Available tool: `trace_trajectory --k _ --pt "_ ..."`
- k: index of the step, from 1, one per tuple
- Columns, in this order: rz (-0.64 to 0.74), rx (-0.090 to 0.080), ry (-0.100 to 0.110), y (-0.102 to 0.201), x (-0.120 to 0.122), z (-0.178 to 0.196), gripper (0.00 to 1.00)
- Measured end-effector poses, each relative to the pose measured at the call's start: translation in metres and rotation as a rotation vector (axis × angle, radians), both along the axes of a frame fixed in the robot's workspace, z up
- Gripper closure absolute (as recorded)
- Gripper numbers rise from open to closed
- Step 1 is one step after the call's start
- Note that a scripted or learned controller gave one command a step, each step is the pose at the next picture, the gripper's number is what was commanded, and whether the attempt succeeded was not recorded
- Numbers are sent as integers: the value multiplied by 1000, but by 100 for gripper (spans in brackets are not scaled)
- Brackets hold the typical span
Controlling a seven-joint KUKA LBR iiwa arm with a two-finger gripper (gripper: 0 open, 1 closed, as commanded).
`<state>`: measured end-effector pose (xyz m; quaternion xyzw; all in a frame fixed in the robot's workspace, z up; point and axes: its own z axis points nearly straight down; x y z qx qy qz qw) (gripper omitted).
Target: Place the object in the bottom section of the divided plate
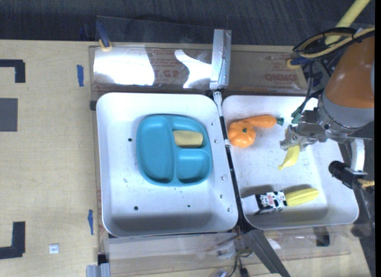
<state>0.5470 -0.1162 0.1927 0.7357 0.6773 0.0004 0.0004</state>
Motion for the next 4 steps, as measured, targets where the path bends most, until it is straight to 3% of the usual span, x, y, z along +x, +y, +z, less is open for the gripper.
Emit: trace_trajectory --k 1,2,3,4 --pt "-221 1 1 80 43 -9 100" --pt "-165 2 2 169 112 -9 100" --pt "-16 1 4 238 56 -70 100" --pt "-18 0 2 236 57 -69 0"
